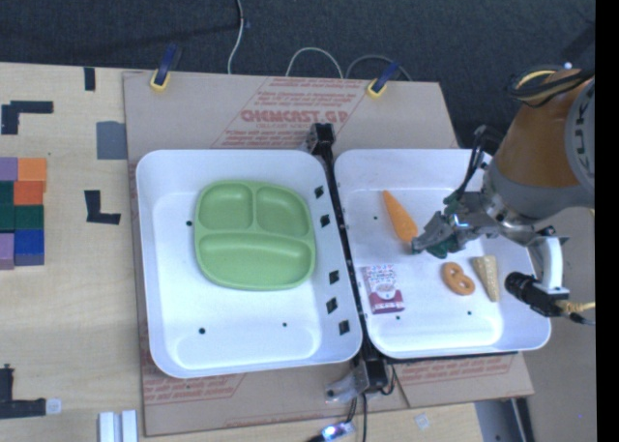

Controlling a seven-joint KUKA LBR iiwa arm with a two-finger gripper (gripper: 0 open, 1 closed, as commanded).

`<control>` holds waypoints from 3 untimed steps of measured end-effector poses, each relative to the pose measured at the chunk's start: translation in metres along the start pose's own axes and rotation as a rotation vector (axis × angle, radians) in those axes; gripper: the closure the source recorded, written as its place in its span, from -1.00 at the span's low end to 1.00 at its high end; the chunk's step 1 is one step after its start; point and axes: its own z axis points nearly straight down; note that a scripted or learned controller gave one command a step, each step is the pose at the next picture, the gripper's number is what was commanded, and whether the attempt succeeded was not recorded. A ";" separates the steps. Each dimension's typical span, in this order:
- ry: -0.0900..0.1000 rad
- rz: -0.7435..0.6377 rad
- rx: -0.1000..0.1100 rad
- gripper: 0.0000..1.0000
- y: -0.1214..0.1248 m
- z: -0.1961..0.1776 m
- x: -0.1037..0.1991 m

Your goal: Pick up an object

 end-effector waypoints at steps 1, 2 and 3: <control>0.000 0.000 0.000 1.00 0.004 -0.039 -0.003; 0.001 -0.004 0.003 1.00 0.006 -0.025 0.052; 0.000 -0.005 0.001 1.00 0.003 -0.034 0.105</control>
